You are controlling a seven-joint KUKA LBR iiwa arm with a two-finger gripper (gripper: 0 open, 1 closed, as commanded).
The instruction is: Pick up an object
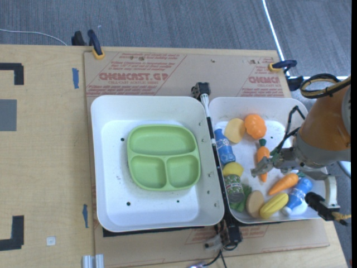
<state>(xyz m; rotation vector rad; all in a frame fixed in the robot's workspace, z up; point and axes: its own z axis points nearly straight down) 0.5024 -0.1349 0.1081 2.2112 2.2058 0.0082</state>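
Looking down on both bins: your gripper [262, 171] sits low in the right bin [245, 108], reaching in from 3 o'clock, with the grey arm [329, 127] and its orange band behind it.

Jaws: grey fingers point toward 9 o'clock, tips just beside the small carrot [261, 152] and near the larger carrot [283, 183]. You can't tell from this angle how wide they stand, or whether anything is between them. Nothing clearly held.

Right bin contents, clock positions taken from the bin centre:
- orange fruit [255, 125] at 12, touching the pale yellow piece [235, 130] on its 9 o'clock side
- blue can [223, 148] at 9, along the left wall
- yellow lemon [232, 169] just below the can
- dark green jar [235, 191] at 7
- tan potato [255, 202] at 6, touching the yellow corn [274, 205]
- larger carrot tilted, between the gripper and the corn
- blue-and-white bottle [298, 194] at 4, under the arm

Left bin [111, 149]: green divided plate [163, 156] at centre, three compartments, nothing in them.

Both bins sit on a cardboard sheet [139, 74] on the bench [39, 149]. Blue-and-yellow clamp [95, 43] at the sheet's 11 o'clock corner.
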